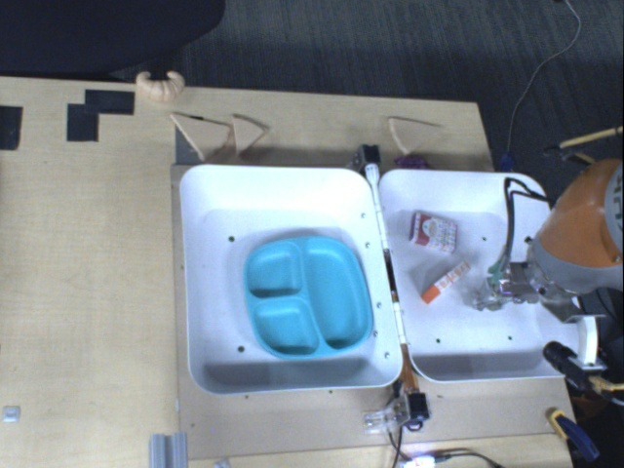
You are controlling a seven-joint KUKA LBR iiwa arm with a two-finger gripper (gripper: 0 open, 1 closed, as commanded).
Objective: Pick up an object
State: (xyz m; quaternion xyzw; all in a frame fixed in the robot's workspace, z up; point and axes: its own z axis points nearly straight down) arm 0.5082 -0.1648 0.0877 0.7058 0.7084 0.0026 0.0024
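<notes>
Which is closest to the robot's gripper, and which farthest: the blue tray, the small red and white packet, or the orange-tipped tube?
From the gripper:
1. Orange-tipped tube, just to its left in the right bin.
2. Red and white packet, farther back in the same bin.
3. Blue tray, across in the left bin.

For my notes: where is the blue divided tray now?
The blue divided tray lies in the left bin, near its middle, left of the divider between the bins.
</notes>
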